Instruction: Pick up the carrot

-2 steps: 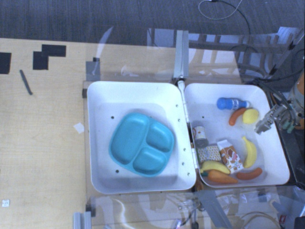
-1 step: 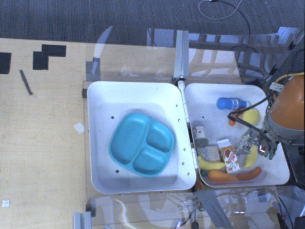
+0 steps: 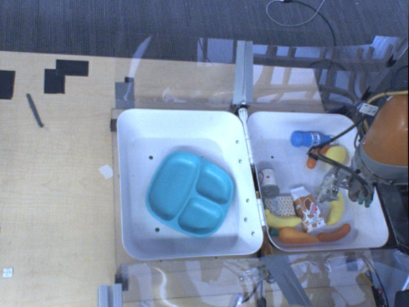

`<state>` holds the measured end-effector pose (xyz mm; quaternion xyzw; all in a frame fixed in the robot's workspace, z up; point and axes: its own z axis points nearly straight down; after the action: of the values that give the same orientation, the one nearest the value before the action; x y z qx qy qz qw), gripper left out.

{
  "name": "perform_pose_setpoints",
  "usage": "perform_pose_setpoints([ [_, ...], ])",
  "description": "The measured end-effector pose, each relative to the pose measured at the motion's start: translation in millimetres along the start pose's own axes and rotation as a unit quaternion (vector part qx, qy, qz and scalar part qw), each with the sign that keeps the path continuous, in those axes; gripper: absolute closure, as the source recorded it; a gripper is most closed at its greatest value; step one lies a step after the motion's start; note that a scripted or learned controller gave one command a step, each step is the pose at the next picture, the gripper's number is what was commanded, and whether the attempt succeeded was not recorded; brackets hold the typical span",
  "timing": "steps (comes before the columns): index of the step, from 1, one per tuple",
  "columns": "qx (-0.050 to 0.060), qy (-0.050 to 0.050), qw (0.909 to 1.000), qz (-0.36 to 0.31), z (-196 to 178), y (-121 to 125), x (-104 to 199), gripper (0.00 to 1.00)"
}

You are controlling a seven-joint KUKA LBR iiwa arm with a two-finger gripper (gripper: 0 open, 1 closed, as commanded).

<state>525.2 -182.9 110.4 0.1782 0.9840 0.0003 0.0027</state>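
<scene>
Nearest me, along the front wall of the right bin [image 3: 381,235], lies the carrot [image 3: 297,236], orange and stubby, end to end with a reddish sausage [image 3: 335,233] and touching a yellow banana [image 3: 282,220] just behind it. A small printed packet [image 3: 308,213] sits right above them, so the carrot is hemmed in on three sides. A little farther back the hand [image 3: 335,187] hangs over the middle of that bin, above a second banana [image 3: 336,210]; how wide it stands I cannot tell from here, and I see nothing gripped in it. Beyond it lie a blue bottle [image 3: 309,138] and a yellow fruit [image 3: 336,153]. The left bin [image 3: 128,171] holds a blue divided plate [image 3: 190,192], and the desk [image 3: 57,190] stretches off to the side. I judge this the approach step: the hand next needs to shift toward the front wall and descend squarely over the carrot without catching the sausage or banana.
</scene>
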Motion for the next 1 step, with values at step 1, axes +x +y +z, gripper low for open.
perform_pose_setpoints([
  [1,-0.001,-0.002,0.9922,0.125,21.0,-14.6,-21.4,1.00],
])
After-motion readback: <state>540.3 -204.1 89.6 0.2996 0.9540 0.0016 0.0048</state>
